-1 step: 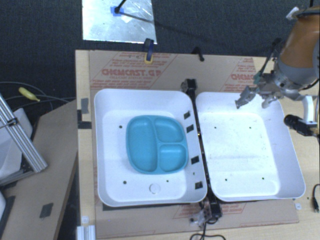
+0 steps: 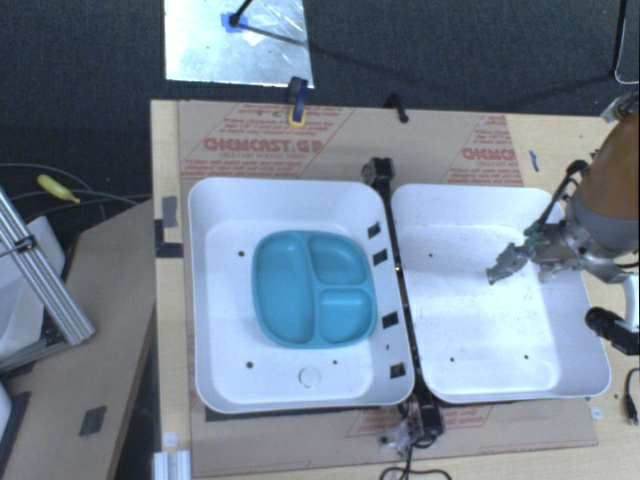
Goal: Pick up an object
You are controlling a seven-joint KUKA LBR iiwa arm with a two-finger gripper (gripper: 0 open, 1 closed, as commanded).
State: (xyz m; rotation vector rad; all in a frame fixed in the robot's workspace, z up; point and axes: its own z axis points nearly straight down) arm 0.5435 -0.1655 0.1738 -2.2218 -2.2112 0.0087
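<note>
Arm [image 2: 610, 183] comes in from the right, grey with the orange band above the wrist, reaching over the right bin [image 2: 575, 373]. End effector [image 2: 498, 271] sits over the right half of that bin, pointing left toward the bin centre; nothing visible between the fingertips, and whether the fingers are wide or narrow I can't tell at this resolution. It looks low over the bin floor; contact not resolvable. Right bin floor is bare white with small dark specks and a few mounting holes. Only pickable object: a blue divided tray [image 2: 312, 288], three compartments, one long on the left and two smaller stacked on the right, lying flat near the centre of the left bin [image 2: 215, 383]. Tray is well apart from the end effector, with the wall between the bins separating them. A small round white disc or mark [image 2: 309, 376] lies on the left bin floor just below the tray; can't tell which. Black clips [image 2: 381, 258] run along the seam between the two bins. Both bins sit side by side on a cardboard sheet [image 2: 270, 138] with red print, on the counter. A yellow-and-blue clamp [image 2: 297, 101] sits at the cardboard's far edge. Beyond it a shiny metal plate [image 2: 200, 28] lies on the dark floor. Aluminium extrusion [image 2: 35, 268] at far left.
</note>
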